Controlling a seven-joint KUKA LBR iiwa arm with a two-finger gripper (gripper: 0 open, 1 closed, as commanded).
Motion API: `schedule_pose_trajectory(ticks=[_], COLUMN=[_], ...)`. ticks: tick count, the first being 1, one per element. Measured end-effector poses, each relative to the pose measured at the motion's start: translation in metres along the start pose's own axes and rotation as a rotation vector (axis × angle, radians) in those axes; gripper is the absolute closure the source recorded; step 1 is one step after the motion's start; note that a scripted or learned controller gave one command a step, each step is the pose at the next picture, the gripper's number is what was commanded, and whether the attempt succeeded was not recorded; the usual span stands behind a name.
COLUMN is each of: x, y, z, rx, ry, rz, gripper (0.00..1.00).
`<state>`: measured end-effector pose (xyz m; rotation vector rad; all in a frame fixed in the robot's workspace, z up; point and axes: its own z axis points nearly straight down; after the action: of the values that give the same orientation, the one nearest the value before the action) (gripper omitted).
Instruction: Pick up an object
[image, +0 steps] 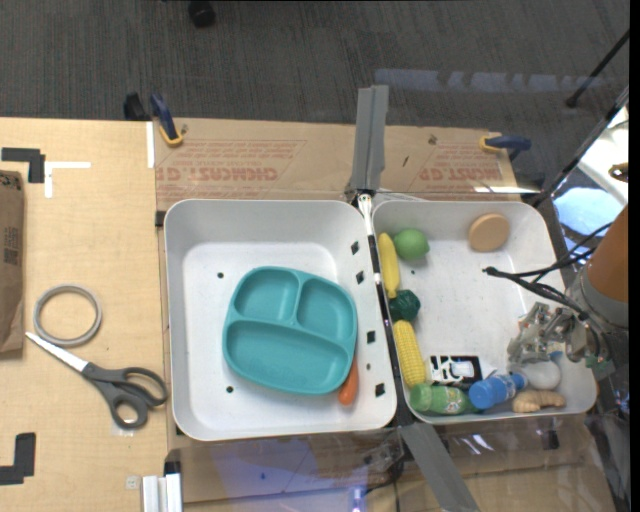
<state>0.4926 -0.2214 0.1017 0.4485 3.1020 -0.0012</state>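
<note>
My gripper hangs low at the right of the frame, over the right bin's lower right corner; I cannot tell its state.

Detail: A white object lies just under it, with a blue bottle and a tan piece crowded close by at lower right. To do this well, I should centre on one item, descend straight, and avoid clipping neighbours or the bin wall. The teal tray sits in the left bin.

Tray in left bin; corn right bin.
</note>
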Motion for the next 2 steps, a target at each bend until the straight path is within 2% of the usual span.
schedule_pose_trajectory(ticks=[1, 2], x=[-0.054, -0.095], y=[0.063, 0.028], z=[0.010, -0.078], rx=[-0.001, -0.002], ry=[0.004, 0.001], rz=[0.036, -0.509], gripper=[1.00, 1.00])
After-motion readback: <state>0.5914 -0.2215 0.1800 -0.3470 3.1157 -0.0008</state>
